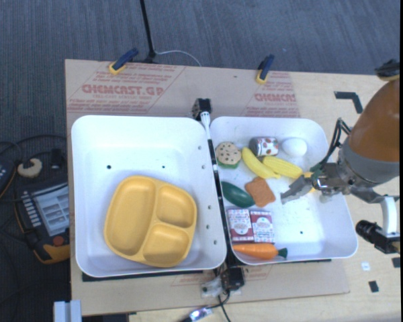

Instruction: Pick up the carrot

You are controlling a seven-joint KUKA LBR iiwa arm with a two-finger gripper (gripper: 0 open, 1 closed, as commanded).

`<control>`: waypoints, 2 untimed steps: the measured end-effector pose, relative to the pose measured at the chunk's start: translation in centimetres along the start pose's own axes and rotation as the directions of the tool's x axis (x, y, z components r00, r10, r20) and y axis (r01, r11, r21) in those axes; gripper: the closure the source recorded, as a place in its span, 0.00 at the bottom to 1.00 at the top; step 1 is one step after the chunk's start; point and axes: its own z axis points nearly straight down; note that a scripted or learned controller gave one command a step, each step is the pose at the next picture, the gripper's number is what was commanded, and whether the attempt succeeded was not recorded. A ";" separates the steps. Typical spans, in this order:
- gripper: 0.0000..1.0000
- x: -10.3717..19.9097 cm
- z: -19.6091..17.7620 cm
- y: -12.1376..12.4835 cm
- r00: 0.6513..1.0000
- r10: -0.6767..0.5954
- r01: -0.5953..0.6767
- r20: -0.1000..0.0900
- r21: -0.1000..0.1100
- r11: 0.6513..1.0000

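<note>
The carrot [257,251], orange with a green stem end, lies flat along the front wall of the right bin [336,237], just in front of two red cartons [250,224]. My gripper [298,188] hovers over the middle of the right bin, up and to the right of the carrot and well apart from it. It is open, with nothing between its fingers. The grey wrist and the orange arm band [381,129] reach in from the right.
Around the gripper in the right bin lie a banana [257,164], a second yellow item [283,167], a white egg [295,146], a cookie [227,154], a green vegetable [237,194] and an orange-brown slice [260,192]. A yellow divided plate [151,220] sits in the left bin [94,146].
</note>
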 end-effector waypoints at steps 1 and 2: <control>0.00 -4.8 2.3 5.8 0.984 0.181 -0.181 0.000 0.000 0.984; 0.00 -5.3 10.3 8.2 0.991 0.129 -0.130 -0.013 -0.008 0.992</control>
